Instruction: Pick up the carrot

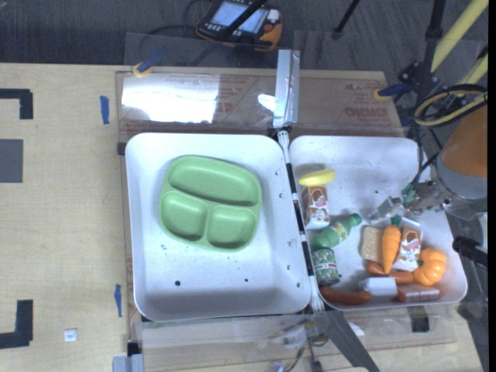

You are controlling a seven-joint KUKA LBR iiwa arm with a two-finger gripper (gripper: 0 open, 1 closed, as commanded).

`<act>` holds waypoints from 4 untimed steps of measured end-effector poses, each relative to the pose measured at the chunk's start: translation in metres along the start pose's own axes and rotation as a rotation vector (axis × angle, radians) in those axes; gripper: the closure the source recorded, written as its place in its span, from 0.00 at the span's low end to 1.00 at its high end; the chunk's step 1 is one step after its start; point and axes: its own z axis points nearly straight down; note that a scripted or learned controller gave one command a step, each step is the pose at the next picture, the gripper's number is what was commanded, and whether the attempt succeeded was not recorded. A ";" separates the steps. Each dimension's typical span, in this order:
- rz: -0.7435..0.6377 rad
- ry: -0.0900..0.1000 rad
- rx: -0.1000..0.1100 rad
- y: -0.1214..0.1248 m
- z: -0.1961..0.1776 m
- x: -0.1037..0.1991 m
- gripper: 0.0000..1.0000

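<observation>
**Approach under way, carrot not yet in hand**

I see the carrot [390,246] lying in the right bin [353,155], toward its right half, thick end up and tip pointing down toward the near rim. It rests on a slice of bread [371,243] at its left, and a small juice carton [408,248] presses against its right side. Just beyond the carton sits an orange pumpkin [431,266], and below the carrot's tip lie a sausage [346,295] and a white tube [380,286]. Further left in the same bin are a green bottle [335,234], a banana [316,177] and a small can [325,266].

The gripper [404,200] hovers just above the carrot's upper end, reaching in from the right, and nothing sits between its tips, which look parted (they are small and a little blurred, so I hold that loosely). I judge this to be the descent before the grasp.

The next move calls for a drop straight onto the carrot's middle, with the tips straddling it across its width; the carton touching one flank leaves little room, so a tip may land on the carton instead
</observation>
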 end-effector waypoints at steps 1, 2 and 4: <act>0.211 -0.016 -0.001 -0.054 0.004 0.056 0.00; -0.028 -0.019 0.000 -0.019 0.004 0.036 0.00; -0.120 -0.019 -0.001 -0.073 0.004 0.046 0.00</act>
